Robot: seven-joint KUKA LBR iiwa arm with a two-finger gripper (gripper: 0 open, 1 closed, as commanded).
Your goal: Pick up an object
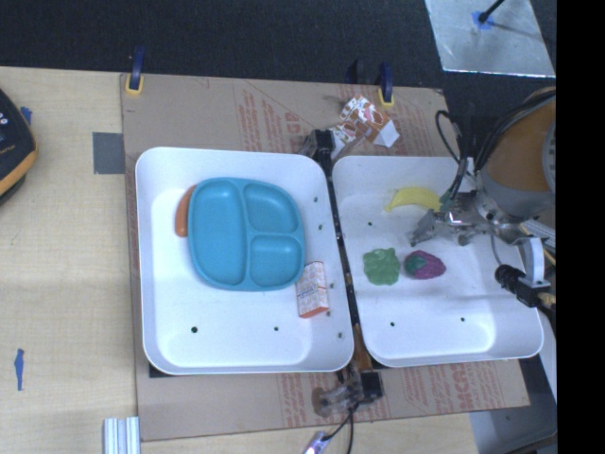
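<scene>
Overhead, two white bins sit side by side. Reaching into the right bin (473, 339), the gripper (423, 235) hangs open and empty, poised just above a purple object (425, 265), a green one (382, 266) beside it. This looks like the approach; next comes descending and closing. The small packet (313, 289) in the left bin (161, 339) carries print too small to read.

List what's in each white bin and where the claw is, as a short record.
left bin: blue plate, orange item tucked under the plate's left edge, small packet at its lower right
right bin: yellow piece, green lump, purple lump
claw: over right bin, just above the purple lump, below the yellow piece
held: nothing seen between its fingers
</scene>
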